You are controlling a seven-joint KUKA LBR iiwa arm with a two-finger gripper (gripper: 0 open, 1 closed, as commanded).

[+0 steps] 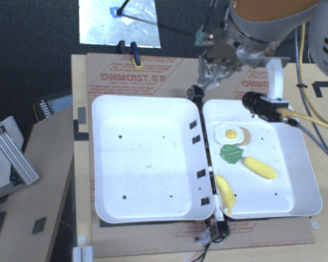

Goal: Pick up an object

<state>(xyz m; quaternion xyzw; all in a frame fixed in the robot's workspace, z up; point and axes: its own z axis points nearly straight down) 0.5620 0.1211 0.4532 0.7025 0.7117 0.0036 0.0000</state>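
The right bin (295, 201) holds a toy fried egg (231, 135), a green leafy piece (231, 153), a yellow corn cob (260, 167) and a banana (225, 192) lying along the bin's left wall. My gripper (210, 81) hangs above the far end of the divider between the two bins, up and to the left of the egg. It is apart from all the objects, and I see nothing in it.
The left bin (106, 201) sits beside the right one on a cardboard sheet (132, 76). A blue and yellow clamp (135, 55) stands at the cardboard's far edge. A shiny metal plate (120, 14) lies behind the bench.
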